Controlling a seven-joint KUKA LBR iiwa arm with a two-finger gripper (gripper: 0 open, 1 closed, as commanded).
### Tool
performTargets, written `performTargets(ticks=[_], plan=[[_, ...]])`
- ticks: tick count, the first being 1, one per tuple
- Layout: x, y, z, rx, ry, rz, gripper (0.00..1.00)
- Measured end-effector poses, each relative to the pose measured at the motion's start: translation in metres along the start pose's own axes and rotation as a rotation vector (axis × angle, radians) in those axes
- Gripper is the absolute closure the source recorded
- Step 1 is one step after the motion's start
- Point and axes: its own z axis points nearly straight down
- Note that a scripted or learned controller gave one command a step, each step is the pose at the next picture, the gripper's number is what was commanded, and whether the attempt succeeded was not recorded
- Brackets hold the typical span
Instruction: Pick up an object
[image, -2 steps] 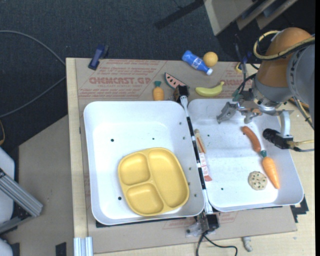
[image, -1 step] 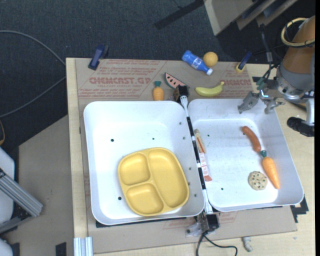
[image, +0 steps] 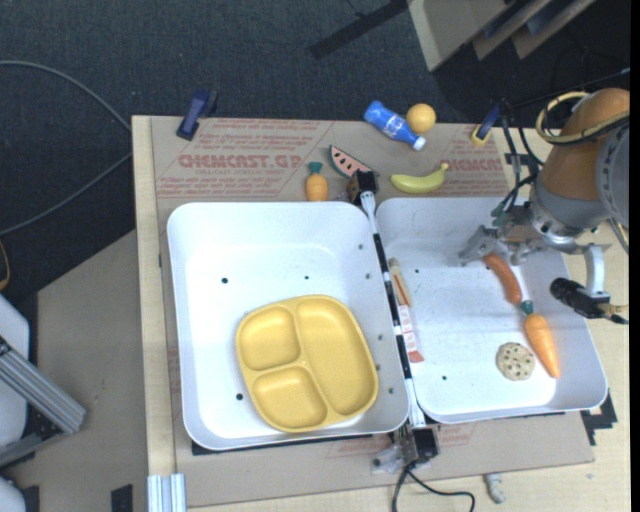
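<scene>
Your claw (image: 497, 243) hangs over the top end of the toy sausage (image: 505, 277) near the right bin's (image: 450, 400) far edge, how wide I cannot tell, so drop straight down and squeeze its middle, clear of the carrot (image: 541, 342).

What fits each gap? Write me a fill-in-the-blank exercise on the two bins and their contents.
1. The yellow plastic divided tray lies in the ____ white bin.
2. That tray has ____ compartments.
3. In the right white bin, the round speckled cookie lies beside the orange toy ____.
4. The yellow toy banana lies ____ both bins, on the bench.

Missing words: left; three; carrot; outside
</scene>
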Motion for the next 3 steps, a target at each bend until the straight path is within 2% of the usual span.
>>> performTargets(ticks=[1,2,3], plan=[[0.0,0.001,-0.011,-0.004,-0.001,0.0,1.0],[0.046,-0.027,-0.001,-0.001,0.001,-0.001,1.0],[0.111,-0.071,-0.101,-0.003,0.0,-0.002,1.0]])
